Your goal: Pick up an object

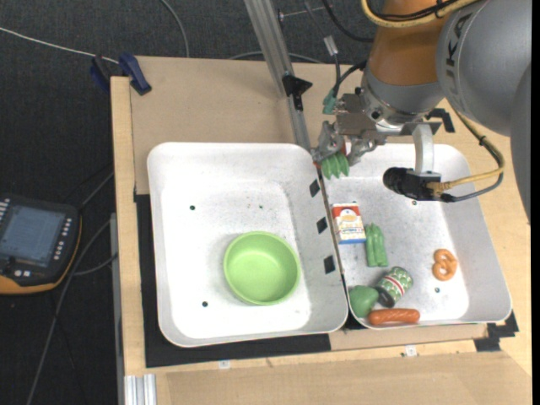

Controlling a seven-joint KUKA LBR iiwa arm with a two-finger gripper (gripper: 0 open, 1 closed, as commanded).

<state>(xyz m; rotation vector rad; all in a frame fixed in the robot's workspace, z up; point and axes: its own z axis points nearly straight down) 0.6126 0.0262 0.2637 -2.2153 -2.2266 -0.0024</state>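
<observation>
My gripper (337, 154) hangs over the far left corner of the right bin (477, 251), near the divider between the bins. A small green ribbed object (335, 166) sits between its fingers, lifted above the bin floor. Lower in the right bin lie a red and white box (347, 224), a green pea pod (375, 245), a striped can (394, 283), a pretzel (444, 264), a green pepper (364, 299) and a red sausage (394, 316). The orange-banded arm fills the upper right.
A green bowl (261, 267) stands in the left bin (181, 226). A metal pole (274, 49) slants up from the divider. A black cable part (411, 181) hangs over the right bin. A teach pendant (34, 243) lies off the bench at left.
</observation>
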